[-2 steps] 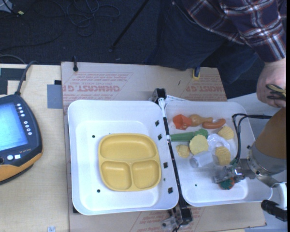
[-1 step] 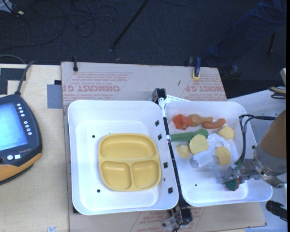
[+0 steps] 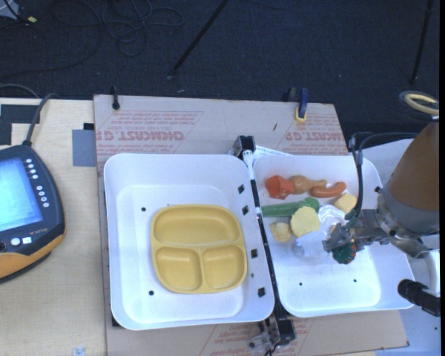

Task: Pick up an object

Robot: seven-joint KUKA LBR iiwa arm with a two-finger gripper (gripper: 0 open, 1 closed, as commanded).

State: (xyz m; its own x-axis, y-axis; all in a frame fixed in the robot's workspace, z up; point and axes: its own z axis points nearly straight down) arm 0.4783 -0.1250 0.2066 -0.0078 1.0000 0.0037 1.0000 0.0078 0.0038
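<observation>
In the right bin [image 3: 356, 291], the tool [image 3: 343, 245] sits low beside a small dark green object [image 3: 345, 254]; whether it grips anything cannot be told. Just left lie yellow pieces [image 3: 305, 221], then a red pepper [image 3: 279, 187] and sausage [image 3: 328, 190] farther back. The left bin [image 3: 126, 199] holds a yellow divided tray [image 3: 199, 247].
</observation>
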